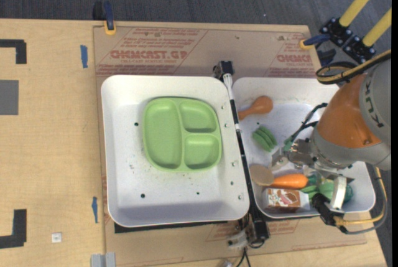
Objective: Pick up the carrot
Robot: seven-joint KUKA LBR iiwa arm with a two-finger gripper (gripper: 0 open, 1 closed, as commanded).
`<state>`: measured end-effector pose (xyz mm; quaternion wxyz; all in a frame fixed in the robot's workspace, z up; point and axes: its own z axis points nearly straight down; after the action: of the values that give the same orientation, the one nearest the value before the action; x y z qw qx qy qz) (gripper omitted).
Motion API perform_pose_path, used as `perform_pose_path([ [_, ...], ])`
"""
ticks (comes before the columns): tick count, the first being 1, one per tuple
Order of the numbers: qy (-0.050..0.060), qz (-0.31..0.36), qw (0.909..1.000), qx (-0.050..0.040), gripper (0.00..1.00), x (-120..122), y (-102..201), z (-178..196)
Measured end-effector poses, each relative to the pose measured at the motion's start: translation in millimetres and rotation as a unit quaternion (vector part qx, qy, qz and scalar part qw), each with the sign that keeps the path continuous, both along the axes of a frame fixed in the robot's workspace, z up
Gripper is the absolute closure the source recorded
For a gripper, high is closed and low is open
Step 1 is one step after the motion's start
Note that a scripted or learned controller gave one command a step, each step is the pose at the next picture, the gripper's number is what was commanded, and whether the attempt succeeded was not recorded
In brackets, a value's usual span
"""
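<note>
Cardboard (199, 51) printed "CHEMCAST" lies under my two white bins (124, 197).
In the right bin's near part the carrot (291, 182) lies lengthwise left-right, green top rightward, under my gripper (297, 163); its grip I cannot tell.

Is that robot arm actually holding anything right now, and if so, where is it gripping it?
It cannot be told. The gripper is low over the carrot in the right bin, but the wrist hides where they meet.
</note>
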<state>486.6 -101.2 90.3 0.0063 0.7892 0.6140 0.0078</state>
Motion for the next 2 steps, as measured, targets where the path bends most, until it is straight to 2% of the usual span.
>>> perform_pose_path([
  [1,-0.002,0.153,0.9882,-0.0073,0.00,0.1,1.3,0.9],
  [2,0.000,0.320,0.9475,-0.0070,0.00,-0.1,-7.9,0.8],
])
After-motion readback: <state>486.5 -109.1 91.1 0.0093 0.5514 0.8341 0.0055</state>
